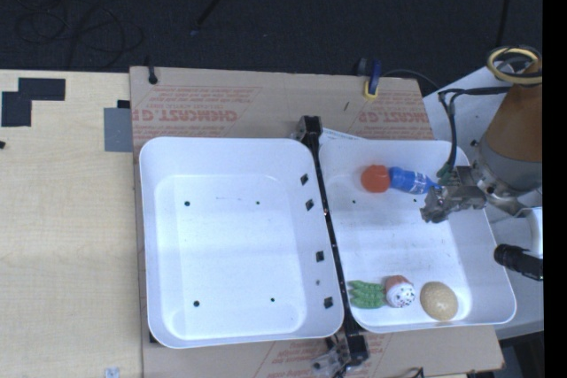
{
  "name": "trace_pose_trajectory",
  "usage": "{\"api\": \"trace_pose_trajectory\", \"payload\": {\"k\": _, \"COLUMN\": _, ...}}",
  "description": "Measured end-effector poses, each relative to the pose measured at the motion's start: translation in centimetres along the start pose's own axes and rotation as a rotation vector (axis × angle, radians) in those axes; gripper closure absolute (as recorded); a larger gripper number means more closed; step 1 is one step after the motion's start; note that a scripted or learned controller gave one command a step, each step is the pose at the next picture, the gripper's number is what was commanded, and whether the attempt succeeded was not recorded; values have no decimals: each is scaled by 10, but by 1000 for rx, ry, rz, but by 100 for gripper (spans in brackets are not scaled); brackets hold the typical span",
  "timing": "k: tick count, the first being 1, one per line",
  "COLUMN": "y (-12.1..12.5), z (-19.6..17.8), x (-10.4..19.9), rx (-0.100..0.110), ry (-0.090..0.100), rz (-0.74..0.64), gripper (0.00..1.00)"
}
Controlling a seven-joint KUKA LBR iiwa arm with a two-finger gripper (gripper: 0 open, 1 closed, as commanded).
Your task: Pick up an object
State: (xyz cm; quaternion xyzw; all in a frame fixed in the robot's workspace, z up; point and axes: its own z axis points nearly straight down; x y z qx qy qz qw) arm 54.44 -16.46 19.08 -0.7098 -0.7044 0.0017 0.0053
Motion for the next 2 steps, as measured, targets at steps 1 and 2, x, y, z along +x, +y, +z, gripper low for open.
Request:
{"api": "trace_pose_trajectory", "payload": {"k": 1, "y": 40, "z": 108, "x": 19, "rx": -9, "ry": -5, "rz": -10, "gripper": 100}}
{"api": "trace_pose_trajectory", "payload": {"k": 2, "y": 38, "z": 93, "x": 17, "rx": -6, "ry": -4, "rz": -6, "gripper": 100}}
